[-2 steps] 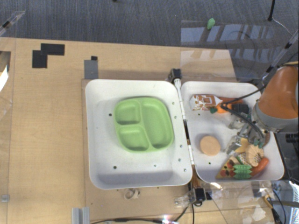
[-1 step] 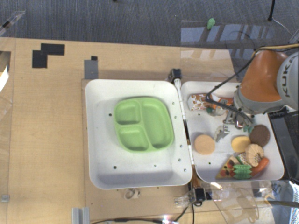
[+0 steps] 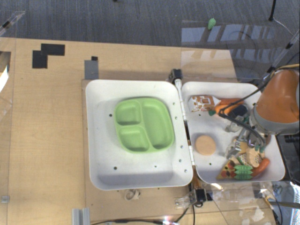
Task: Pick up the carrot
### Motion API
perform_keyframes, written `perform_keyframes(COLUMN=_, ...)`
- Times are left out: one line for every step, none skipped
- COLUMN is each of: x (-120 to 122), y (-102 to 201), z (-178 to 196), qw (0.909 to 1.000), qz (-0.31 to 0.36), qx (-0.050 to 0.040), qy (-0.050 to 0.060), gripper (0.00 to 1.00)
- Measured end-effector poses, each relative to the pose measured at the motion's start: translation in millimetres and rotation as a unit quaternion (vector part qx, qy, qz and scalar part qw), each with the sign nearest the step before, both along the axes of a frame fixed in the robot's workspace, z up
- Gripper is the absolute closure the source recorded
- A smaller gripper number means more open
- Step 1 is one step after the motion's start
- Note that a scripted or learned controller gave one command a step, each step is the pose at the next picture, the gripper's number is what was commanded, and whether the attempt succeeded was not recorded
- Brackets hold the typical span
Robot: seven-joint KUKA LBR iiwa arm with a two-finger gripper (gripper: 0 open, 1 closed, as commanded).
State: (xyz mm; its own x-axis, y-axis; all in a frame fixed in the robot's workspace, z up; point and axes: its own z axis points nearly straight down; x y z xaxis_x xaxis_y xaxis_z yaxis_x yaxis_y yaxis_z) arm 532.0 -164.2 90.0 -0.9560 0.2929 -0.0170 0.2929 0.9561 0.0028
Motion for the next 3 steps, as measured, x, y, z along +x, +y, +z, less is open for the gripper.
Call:
perform_keyframes(x=59.7, y=81.8, z=-0.4, qw=0.9994, qz=0.036, qx=0.0030, qy=0.000, gripper=0.00)
perform_keyframes(x=-6.4, y=37.5, z=0.4, qw=0.9967, qz=0.082, qx=-0.0012, qy=0.000, gripper=0.00)
perform_keyframes(x=-36.4, y=-4.5, z=0.3, qw=0.9963, qz=0.086, qx=-0.0022, qy=-0.002, gripper=0.00)
